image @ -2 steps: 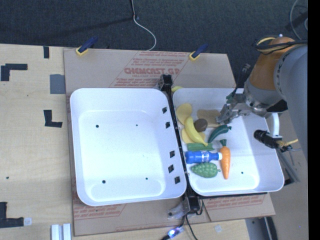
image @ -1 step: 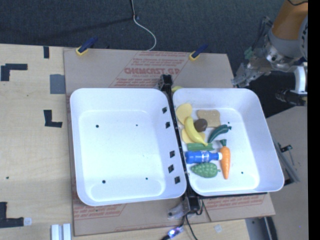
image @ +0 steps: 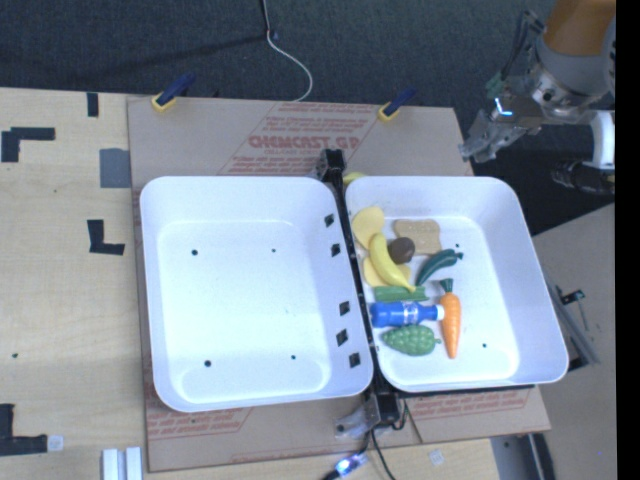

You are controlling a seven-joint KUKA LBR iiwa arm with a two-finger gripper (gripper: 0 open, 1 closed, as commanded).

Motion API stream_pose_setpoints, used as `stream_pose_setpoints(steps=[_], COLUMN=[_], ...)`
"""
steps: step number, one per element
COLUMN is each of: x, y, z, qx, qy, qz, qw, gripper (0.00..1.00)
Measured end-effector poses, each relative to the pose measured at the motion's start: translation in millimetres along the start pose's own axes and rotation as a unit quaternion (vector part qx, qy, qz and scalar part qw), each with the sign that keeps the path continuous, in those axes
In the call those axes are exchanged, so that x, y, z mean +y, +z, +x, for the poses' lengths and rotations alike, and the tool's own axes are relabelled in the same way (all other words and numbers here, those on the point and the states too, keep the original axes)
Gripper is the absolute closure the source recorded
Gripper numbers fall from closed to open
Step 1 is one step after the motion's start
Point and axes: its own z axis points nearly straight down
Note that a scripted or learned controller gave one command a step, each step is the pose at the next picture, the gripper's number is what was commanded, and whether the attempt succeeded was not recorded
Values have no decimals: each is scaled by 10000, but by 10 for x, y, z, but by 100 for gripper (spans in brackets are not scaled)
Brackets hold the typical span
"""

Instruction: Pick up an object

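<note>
Gripper (image: 487,138), jaws' state indiscernible, hovers beyond the right bin (image: 505,208), which holds a banana (image: 380,260), blue bottle (image: 403,314) and carrot (image: 450,324).

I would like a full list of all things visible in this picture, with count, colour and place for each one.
shallow plastic bins: 2, white, side by side on the cardboard sheet
toy bananas: 2, yellow, right bin, near the divider
square cracker-like piece: 1, tan, right bin, upper part
small round piece: 1, dark brown, beside the bananas
toy pepper: 1, dark green, right bin, centre
small bottle: 1, blue, white cap, right bin
toy carrot: 1, orange, right of the bottle
bumpy toy vegetable: 1, green, below the bottle
clamps: 2, blue and yellow, cardboard's far edge
gripper: 1, grey, above the right bin's far corner
</note>
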Motion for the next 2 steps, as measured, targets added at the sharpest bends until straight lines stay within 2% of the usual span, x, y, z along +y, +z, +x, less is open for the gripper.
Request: stream_pose_setpoints(steps=[1,2], x=[-22,-1136], y=[797,1068], z=[739,1295], qx=[15,21], qy=[-13,4], qz=[66,96], qw=[10000,10000], gripper=[100,100])
